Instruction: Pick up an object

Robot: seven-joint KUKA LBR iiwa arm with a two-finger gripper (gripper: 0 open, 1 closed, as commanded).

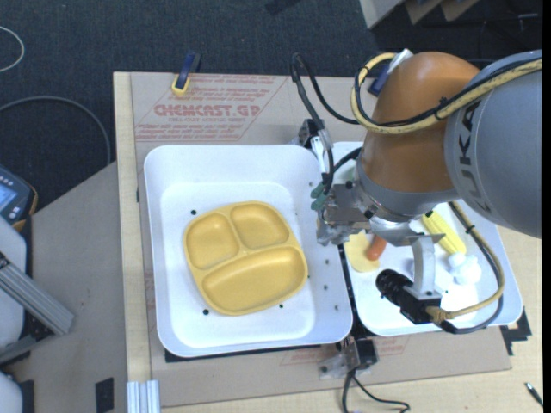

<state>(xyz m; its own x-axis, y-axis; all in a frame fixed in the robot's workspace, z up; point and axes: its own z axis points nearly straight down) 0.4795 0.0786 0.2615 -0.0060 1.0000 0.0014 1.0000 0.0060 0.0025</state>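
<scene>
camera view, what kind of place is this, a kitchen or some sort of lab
Most likely a robotics lab or test bench, not a kitchen. A robot arm reaches over two white bins set on a board, one bin holding a yellow plastic tray, with loose cables around and dark carpet below.

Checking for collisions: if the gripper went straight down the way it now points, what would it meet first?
Probably the pale yellow disc with the small orange piece on it, in the right bin; the gripper hangs just above them, though depth is unclear.
</scene>
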